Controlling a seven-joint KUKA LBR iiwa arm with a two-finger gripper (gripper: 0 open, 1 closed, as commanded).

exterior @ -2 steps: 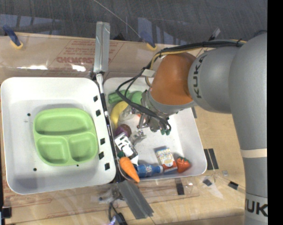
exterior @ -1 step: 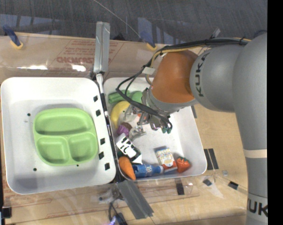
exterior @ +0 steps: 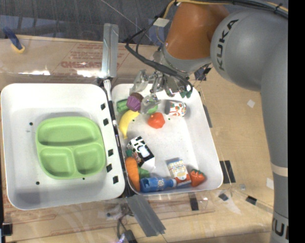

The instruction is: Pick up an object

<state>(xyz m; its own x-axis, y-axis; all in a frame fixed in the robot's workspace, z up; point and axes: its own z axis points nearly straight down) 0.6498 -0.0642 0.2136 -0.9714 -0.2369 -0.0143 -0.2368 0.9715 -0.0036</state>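
Gripper (exterior: 151, 96) low over right bin's (exterior: 207, 145) far-left corner, finger state not discernible; nearest candidate, purple object (exterior: 134, 102), just beside it toward left wall, red tomato-like piece (exterior: 156, 120) just nearward.

- The two white bins (exterior: 20, 151) look like smooth, matt plastic.
- The green tray (exterior: 70, 147) in the left bin looks like soft-shining plastic.
- The toy foods, such as the yellow banana (exterior: 126, 121) and the red tomato (exterior: 156, 120), look like smooth plastic.
- The arm (exterior: 253, 49) has a smooth grey shell, and its orange band (exterior: 192, 29) is glossy.
- The bench (exterior: 233, 115) looks like matt brown board.
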